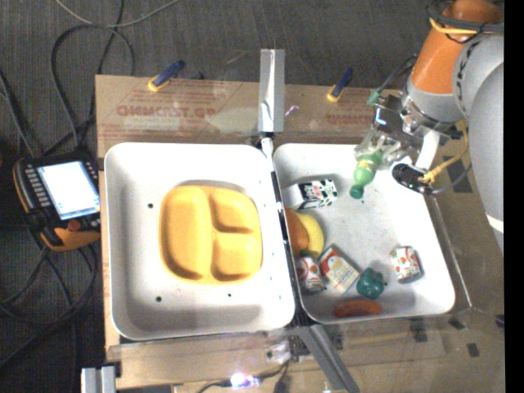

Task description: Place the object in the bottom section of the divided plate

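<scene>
green bottle (361,173) hangs tilted at the claw (378,147), its clear upper part apparently pinched between the fingers, lifted over the far corner of the right bin (434,244). so the pick looks done; the carry and the drop are left. the yellow divided plate (214,232) sits in the left bin (131,244), well left of the claw and nearer the camera, its sections bare. nearest, below the claw: a red sausage-like piece (357,308), a dark green pepper-like toy (371,283), small printed cartons (336,268) and a can (405,263). closer in, a banana (309,229) and a black-and-white carton (318,191). between the bins runs a raised divider (281,219), which the bottle must clear.
</scene>
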Controlling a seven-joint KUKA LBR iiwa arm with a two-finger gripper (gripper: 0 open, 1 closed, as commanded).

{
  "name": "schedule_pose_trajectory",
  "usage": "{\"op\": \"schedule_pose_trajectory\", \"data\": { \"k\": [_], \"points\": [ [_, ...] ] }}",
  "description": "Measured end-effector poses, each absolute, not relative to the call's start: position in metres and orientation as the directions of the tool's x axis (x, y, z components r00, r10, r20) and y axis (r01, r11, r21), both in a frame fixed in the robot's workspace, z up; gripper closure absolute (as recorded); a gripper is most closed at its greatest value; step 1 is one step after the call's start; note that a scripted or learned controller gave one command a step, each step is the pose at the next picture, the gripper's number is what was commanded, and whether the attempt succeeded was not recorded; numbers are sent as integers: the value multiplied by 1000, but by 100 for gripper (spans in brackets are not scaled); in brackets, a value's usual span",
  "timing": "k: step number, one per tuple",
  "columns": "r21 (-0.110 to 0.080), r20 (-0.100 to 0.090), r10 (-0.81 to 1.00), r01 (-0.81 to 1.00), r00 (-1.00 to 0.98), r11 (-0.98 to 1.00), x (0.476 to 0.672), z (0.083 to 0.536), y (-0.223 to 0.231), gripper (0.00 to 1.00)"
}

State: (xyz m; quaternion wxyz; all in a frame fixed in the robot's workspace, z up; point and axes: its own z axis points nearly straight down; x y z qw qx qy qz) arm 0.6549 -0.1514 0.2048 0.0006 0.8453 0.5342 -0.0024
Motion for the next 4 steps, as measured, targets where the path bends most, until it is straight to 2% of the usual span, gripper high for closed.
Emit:
{"op": "schedule_pose_trajectory", "data": {
  "k": [1, 2, 3, 4],
  "points": [
    [-3, -1, 954, 954, 298, -298, 611, 204, -97, 100],
    [-2, -1, 987, 987, 159, -159, 611, 251, -12, 100],
    [-4, 0, 998, 998, -57, 57, 601, 205, 50, 100],
    [-4, -1, 999, 999, 44, -44, 616, 219, 127, 100]
  ]
}}
